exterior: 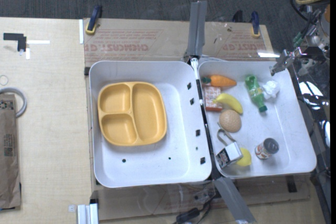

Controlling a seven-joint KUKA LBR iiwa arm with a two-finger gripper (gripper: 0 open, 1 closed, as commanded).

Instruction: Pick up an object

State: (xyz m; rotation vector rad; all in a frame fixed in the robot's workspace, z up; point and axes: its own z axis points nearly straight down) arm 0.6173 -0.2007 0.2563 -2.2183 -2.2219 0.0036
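Observation:
The right bin point(299, 128) holds several objects. Along its far side lie an orange carrot point(223, 81), a green bottle point(255, 93) and a white crumpled piece point(271, 88). A banana point(231, 103) lies next to a red and white packet point(211, 98), above a tan ball point(230, 121). Near the front are a padlock point(229, 153), a yellow fruit point(244, 159) and a small can point(268, 148). My gripper point(282, 64) hangs at the bin's far right corner, above the rim and apart from every object, with nothing seen in it.
The left bin point(105, 165) holds a yellow divided plate point(132, 113). A cardboard sheet point(136, 42) with clamps lies behind both bins. A brown paper bag point(8, 149) sits at the far left of the bench. Cables and arm parts point(315, 2) crowd the right edge.

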